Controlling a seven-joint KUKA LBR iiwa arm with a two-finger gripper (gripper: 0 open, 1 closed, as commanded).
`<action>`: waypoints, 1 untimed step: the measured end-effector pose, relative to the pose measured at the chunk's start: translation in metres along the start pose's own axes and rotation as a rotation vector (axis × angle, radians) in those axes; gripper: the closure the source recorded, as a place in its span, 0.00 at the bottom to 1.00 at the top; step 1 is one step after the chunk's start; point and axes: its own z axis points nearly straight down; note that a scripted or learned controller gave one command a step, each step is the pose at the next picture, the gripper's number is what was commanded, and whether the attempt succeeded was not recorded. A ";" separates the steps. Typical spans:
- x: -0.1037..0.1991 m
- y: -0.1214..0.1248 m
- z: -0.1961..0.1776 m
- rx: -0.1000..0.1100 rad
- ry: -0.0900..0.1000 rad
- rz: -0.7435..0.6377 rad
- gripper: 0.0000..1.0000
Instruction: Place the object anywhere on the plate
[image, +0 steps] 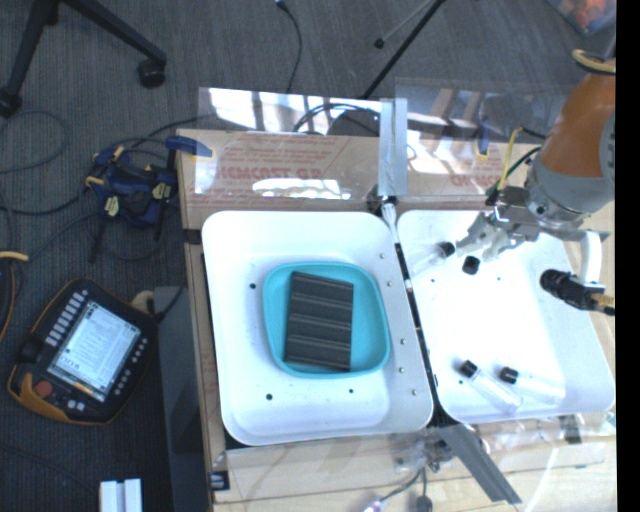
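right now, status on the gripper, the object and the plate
Gripper over right white bin, far end. Dark ribbed rectangular block lying on turquoise plate, left bin. Clear tubes with black caps loose near right bin's front.

A square turquoise plastic plate (372, 338) with rounded corners and a raised rim lies flat in the middle of the left white bin (232, 400), slightly nearer that bin's right edge. Resting on it is a dark grey rectangular ribbed block (320, 320), its long side running from the bin's far edge toward the near edge, tilted only slightly. The block lies flat, with lengthwise grooves visible across its top. It sits within the plate's rim, covering most of the centre and leaving turquoise margins on all four sides.
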 end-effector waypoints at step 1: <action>0.000 0.000 0.000 0.000 0.000 0.000 0.00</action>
